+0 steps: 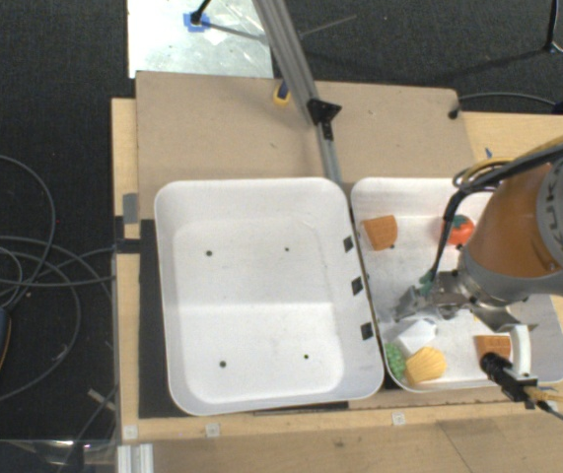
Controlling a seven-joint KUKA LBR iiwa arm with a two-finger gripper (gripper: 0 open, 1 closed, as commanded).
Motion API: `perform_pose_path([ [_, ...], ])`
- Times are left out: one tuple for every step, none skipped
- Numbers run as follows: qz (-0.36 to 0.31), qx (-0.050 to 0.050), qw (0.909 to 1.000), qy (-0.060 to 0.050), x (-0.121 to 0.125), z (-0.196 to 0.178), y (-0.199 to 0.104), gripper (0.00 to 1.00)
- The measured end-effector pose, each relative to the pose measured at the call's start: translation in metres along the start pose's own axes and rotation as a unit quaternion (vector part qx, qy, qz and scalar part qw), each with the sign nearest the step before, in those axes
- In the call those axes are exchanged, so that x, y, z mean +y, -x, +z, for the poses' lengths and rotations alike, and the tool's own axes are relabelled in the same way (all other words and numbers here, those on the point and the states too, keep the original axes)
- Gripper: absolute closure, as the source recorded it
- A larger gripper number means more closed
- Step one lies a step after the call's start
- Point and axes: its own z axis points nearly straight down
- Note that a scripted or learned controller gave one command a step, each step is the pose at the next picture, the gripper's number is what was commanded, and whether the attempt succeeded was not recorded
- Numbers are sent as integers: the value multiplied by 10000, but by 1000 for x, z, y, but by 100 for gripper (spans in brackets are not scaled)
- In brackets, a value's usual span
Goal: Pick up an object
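My gripper (421,304) hangs low over the middle of the right bin (407,191), with the grey and orange arm reaching in from the right. Just below it lie a white object (417,336), a yellow piece (425,366) and a green piece (395,360) by the bin's front left corner. An orange block (380,232) rests near the bin's back left. A red-orange object with a green bit (459,231) sits at the back, partly behind the arm's cable. Another orange block (491,345) lies at the front right.
The left bin (251,190) stands beside the right one, joined by black clips (357,285) along the shared wall. A grey pole (296,57) slants in from the top toward the bins' back edge.
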Motion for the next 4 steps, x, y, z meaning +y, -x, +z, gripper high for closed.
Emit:
perform_pose_path([
  [6, -9, 10000, 35, 2, -14, 1, 100],
  [-13, -14, 10000, 48, -1, -58, -2, 100],
  [-17, -15, 10000, 56, -8, -110, -7, 100],
  [-20, -15, 10000, 58, -6, -154, -10, 100],
])
